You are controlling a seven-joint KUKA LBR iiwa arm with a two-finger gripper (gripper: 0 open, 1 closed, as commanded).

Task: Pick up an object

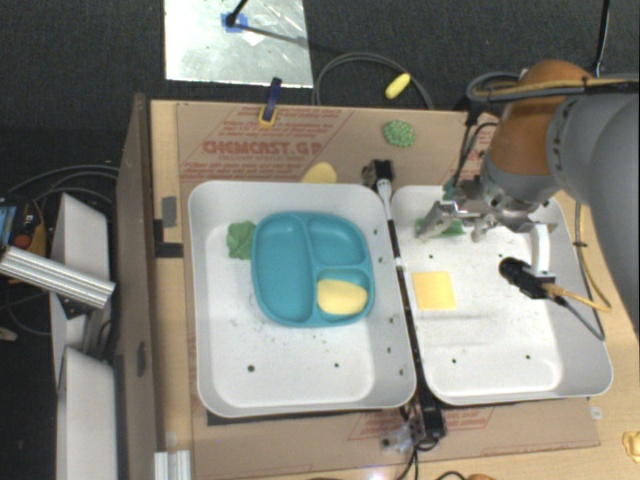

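Two white bins (300,393) on cardboard, fingers (452,218) over right bin's green object (449,227), grip state unclear

Half covered by the blue tray (300,268) at its ten o'clock: a green leafy item (240,238), kind past telling. Masked by the pincer (458,222) at the right bin's (580,368) twelve o'clock: a green scrap (452,228), contact or grip impossible to judge, finger spread unreadable too. Cut off at three o'clock by the frame edge: the grey arm (600,148); likewise cropped at the lower right corner, a small tan thing (633,444) beside the desk (300,138).
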